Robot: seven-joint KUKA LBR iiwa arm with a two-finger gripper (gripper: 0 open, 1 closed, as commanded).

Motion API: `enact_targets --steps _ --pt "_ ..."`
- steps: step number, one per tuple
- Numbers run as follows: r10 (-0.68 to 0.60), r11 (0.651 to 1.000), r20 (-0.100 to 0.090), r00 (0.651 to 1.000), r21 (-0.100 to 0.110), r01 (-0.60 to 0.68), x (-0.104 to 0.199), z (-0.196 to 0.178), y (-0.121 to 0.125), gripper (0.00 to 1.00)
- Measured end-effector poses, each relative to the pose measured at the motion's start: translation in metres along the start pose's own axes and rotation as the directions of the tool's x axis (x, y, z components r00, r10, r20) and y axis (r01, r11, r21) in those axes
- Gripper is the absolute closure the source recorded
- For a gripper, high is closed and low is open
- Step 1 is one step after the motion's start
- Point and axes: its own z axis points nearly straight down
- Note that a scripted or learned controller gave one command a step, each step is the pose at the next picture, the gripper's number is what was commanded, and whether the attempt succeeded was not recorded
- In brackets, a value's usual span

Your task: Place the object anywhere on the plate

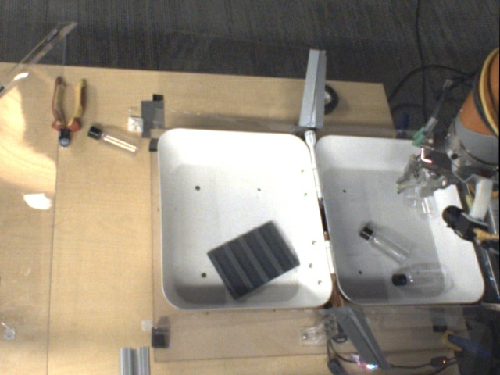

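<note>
Side by side on the pale wooden desk (94, 248) sit two shallow white bins. Inside the left white bin (180, 209) lies a dark grey ribbed rectangular plate (253, 259), flat near the front wall and turned at a slant. Inside the right white bin (461, 287) are two clear glass vials with black caps: one vial (383, 242) lies mid-bin, its long axis running from upper left, cap end, down to lower right; the other vial (418, 277) lies near the front wall, roughly crosswise, cap pointing left. Above the right bin's far right part hangs the end effector (426, 180), with nothing seen between its parts; whether it is released or clenched I cannot tell
</note>
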Motion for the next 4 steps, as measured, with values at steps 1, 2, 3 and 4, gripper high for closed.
enact_targets --steps 1,2,3,4 --pt "-0.351 0.936 -0.002 0.936 0.002 0.351 0.090 0.013 0.078 1.00" --pt "-0.493 0.870 -0.002 0.870 -0.002 0.493 0.153 -0.025 0.061 1.00" --pt "-0.501 0.865 -0.003 0.865 0.003 0.501 0.206 0.033 0.043 1.00" --pt "-0.525 0.851 -0.004 0.851 -0.001 0.525 0.276 -0.002 0.005 1.00"
